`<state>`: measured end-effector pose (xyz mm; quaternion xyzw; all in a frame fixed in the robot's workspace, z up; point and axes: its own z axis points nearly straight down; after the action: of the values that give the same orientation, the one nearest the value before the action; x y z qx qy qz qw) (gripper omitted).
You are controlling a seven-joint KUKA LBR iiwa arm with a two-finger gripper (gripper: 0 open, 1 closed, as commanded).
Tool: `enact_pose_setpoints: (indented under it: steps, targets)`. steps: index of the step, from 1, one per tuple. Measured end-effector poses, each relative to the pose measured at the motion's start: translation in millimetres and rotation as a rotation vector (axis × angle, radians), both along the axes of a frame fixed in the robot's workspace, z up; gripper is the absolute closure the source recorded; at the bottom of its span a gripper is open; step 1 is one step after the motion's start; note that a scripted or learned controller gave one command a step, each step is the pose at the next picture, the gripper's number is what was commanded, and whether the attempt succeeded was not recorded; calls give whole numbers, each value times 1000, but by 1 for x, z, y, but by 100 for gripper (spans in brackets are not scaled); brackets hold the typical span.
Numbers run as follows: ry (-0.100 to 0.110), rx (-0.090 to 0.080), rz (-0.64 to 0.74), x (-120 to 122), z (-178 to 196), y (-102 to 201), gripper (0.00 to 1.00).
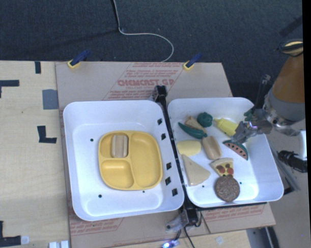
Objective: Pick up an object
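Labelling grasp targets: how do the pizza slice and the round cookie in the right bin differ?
Shape: the pizza slice is a small wedge; the cookie is a flat disc. Colour: the pizza slice is pale yellow with red spots; the cookie is plain brown. Size: the cookie looks larger. Both lie flat in the right bin, the cookie just nearer the front wall.

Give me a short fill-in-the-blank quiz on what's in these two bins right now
1. The yellow divided plate lies in the ____ bin.
2. The tan block rests in one of the plate's ____.
3. The tool hovers above the watermelon slice in the ____ bin.
4. The round brown cookie lies just below the ____ slice.

Missing words: left; compartments; right; pizza
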<state>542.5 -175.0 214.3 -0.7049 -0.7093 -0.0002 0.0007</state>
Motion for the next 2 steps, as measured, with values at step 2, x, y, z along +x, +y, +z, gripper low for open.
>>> enact_pose_setpoints:
  steps: [2]
  targets:
    - [-1, -1, -1, 64, -2, 73, 100]
